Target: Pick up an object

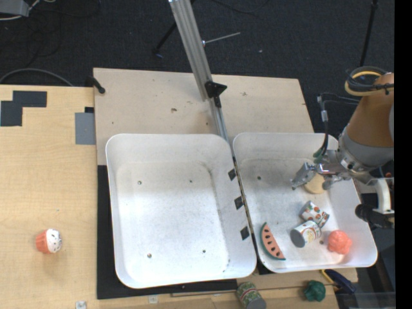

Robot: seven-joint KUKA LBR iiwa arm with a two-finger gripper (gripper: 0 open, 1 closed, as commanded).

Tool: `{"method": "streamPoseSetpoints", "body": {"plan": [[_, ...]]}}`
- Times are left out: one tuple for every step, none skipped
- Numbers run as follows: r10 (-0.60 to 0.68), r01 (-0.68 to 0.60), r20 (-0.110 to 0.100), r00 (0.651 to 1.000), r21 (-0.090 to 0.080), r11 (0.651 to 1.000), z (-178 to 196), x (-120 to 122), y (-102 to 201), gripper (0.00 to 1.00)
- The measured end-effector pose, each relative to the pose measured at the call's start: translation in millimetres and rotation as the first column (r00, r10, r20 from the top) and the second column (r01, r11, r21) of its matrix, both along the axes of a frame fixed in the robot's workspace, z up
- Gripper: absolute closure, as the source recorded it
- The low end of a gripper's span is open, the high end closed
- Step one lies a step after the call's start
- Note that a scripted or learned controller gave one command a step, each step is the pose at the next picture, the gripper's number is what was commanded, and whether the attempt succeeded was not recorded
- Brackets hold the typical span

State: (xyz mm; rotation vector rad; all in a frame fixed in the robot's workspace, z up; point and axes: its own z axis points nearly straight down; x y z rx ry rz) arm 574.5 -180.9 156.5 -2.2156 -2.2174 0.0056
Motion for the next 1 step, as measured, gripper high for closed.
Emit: {"method": "streamPoseSetpoints", "body": {"plan": [[-0.002, 0.002, -0.001, 1.0, 0.001, 1.0, -63.7, -2.8, 6.1, 0.0]]}}
